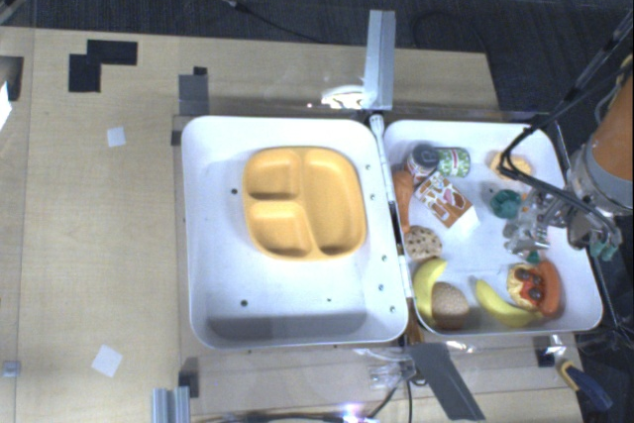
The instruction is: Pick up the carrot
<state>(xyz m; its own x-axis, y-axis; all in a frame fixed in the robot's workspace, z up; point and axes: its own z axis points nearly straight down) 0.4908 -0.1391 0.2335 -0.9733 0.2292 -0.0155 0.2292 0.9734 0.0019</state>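
The carrot (401,197) is a slim orange piece lying lengthwise against the left wall of the right bin (584,317), just below a green and white can (441,159). My gripper (528,235) hangs over the right half of that bin, well to the right of the carrot and apart from it. It sits between a teal object (506,203) and a red and yellow food item (535,284). Nothing from the bin can be seen in it.
Beside the carrot lie a small printed carton (445,201) and a cookie (422,241). A yellow fruit (428,278), a bread roll (451,303) and a banana (498,303) fill the front. The left bin (213,213) holds a yellow divided plate (301,201).
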